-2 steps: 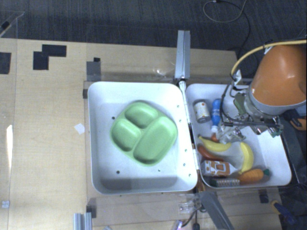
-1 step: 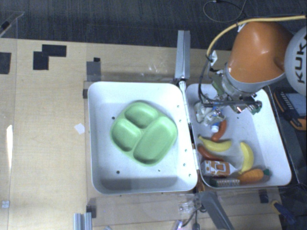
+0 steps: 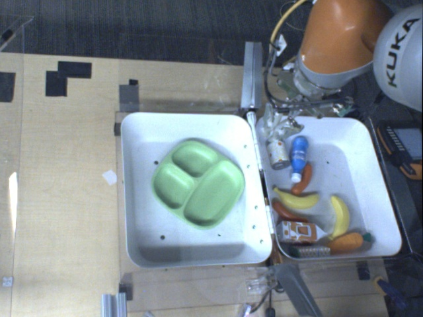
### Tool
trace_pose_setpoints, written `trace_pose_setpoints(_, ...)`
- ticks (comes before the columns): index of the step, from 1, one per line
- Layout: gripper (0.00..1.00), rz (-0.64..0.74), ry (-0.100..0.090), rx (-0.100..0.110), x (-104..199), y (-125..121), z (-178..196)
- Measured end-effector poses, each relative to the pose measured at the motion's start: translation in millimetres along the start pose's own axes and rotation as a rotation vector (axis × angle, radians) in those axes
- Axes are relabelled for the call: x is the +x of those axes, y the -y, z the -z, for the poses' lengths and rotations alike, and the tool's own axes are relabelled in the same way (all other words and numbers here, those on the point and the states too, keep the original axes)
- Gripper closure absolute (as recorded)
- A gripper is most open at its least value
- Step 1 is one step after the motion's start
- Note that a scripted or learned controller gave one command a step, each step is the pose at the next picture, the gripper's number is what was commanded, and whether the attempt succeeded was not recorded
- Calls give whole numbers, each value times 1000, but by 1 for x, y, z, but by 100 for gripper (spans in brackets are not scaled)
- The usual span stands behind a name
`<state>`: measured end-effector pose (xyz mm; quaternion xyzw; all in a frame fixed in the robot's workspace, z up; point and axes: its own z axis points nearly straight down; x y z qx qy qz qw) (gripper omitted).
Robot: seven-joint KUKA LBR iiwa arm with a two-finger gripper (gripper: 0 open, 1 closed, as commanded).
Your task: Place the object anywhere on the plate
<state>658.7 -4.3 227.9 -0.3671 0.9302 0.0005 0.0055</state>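
A green plate with three compartments lies in the left white bin, and nothing is on it. My gripper hangs over the far left corner of the right bin, under the orange wrist band. Just below it lie a small silver can and a blue bottle, side by side. I see nothing lifted off the bin floor.
The right bin also holds a red-brown sausage, two bananas, a second sausage, a small carton and a carrot. A metal rail stands between the bins at the back.
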Motion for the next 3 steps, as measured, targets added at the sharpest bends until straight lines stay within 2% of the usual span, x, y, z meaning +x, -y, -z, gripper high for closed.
trace_pose_setpoints(1, 100, 163, -4, -3, -9, -50, -43)
trace_pose_setpoints(2, 100, 331, -3, -2, 32, -35, -14)
trace_pose_setpoints(3, 100, 713, 0, -4, -22, -76, -15)
